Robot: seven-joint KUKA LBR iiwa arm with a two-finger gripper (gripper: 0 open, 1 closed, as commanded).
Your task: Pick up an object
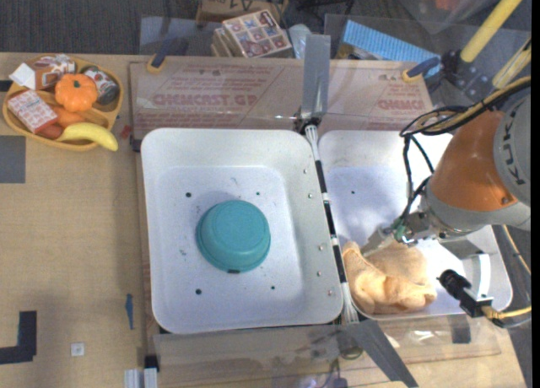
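Observation:
A teal bowl (pixel 234 235) lies upside down in the middle of the left bin (pixel 169 167). A tan, lumpy soft object (pixel 390 282) rests in the near left corner of the right bin (pixel 354 167). My gripper (pixel 403 233) reaches in from the right and hangs just above the top edge of the tan object, below the orange wrist band (pixel 477 175). The gripper body hides its fingertips.
A yellow tray (pixel 17 116) with toy food, an orange pumpkin and a banana (pixel 89 134) sits on the bench at far left. Cardboard (pixel 219 95) lines the back behind both bins. Black cables (pixel 413 158) loop over the right bin.

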